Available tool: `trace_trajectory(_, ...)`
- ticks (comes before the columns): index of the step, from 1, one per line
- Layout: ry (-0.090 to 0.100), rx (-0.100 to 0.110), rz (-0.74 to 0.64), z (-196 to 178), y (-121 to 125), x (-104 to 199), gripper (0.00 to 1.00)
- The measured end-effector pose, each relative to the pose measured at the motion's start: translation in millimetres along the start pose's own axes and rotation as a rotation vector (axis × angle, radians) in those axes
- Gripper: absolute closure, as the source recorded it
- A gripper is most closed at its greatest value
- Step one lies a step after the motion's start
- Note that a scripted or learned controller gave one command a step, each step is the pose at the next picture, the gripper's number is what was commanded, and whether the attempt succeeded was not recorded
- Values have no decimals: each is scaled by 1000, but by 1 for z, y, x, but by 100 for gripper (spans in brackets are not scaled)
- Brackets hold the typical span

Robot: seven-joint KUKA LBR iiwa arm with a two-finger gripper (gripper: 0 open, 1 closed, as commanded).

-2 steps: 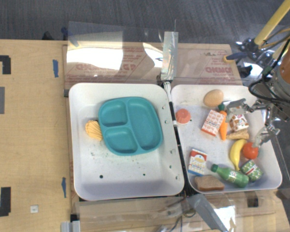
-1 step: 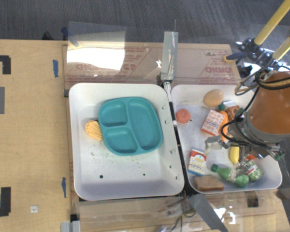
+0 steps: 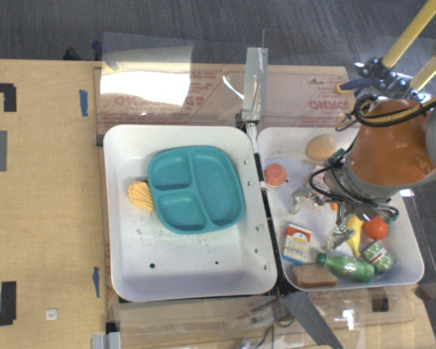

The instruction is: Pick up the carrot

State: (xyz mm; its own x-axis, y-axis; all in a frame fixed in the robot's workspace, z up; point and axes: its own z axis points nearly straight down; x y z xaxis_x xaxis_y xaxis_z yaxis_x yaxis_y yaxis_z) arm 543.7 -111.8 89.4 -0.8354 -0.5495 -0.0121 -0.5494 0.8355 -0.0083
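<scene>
- Left bin point(image 3: 123, 267): holds a teal divided plate point(image 3: 196, 187) with three compartments, lying near the bin's middle; a small yellow-orange shell-shaped piece point(image 3: 140, 194) rests just beside the plate's left edge.
- Right bin point(image 3: 414, 264): holds a mixed set of toy foods. A tan bun point(image 3: 320, 148) lies near the far wall; a small red-orange round piece point(image 3: 275, 174) sits close to the divider between the bins.
- Near wall of the right bin: a red-and-white carton point(image 3: 297, 243), a brown bar point(image 3: 313, 276) and a green bottle point(image 3: 346, 267) lie close together.
- Carrot point(image 3: 378, 227): an orange-red piece in the right bin's right part, beside a yellow piece point(image 3: 354, 233) and a red-and-green can point(image 3: 378, 255).
- Arm point(image 3: 389, 151): its orange band hangs over the right bin.
- Pincer point(image 3: 341, 235): points down just left of the carrot; whether its tips are spread or pressed together cannot be told.
- Table point(image 3: 36, 217): tan board surrounding both bins.
</scene>
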Motion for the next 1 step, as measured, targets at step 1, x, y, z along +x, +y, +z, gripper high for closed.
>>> trace_trajectory(1, 2, -6, -391, 2, -20, -5, 0)
